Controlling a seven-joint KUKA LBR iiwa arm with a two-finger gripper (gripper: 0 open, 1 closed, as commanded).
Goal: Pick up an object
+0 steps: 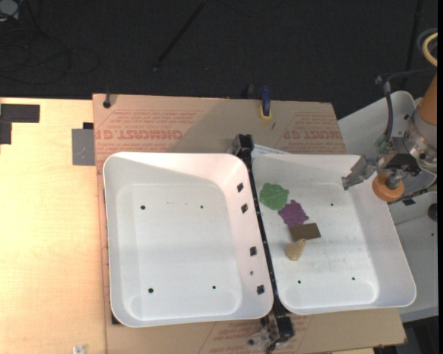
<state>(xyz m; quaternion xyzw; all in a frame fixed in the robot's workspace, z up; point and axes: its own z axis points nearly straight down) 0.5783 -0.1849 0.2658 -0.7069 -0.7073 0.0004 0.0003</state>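
White bins: two shallow trays side by side on the table; left bin (pixel 125 198), right bin (pixel 384 271), their inner rims touching along a dark clipped seam.
Green object (pixel 274 195): crumpled lump in the right bin, near its left wall, upper part of the floor.
Purple object (pixel 293 213): just below and right of the green one, edges nearly touching.
Brown block (pixel 306 232): flat, just under the purple piece.
Tan piece (pixel 294 250): small, rounded, directly below the brown block, touching or nearly so.
Arm: enters from the right; orange band visible at the frame edge.
Jaws (pixel 354 177): above the right bin's upper right area, well apart from the cluster; a grey finger points left; whether wide or narrow, cannot tell.
Cardboard sheet (pixel 177 124): under both bins, printed lettering.
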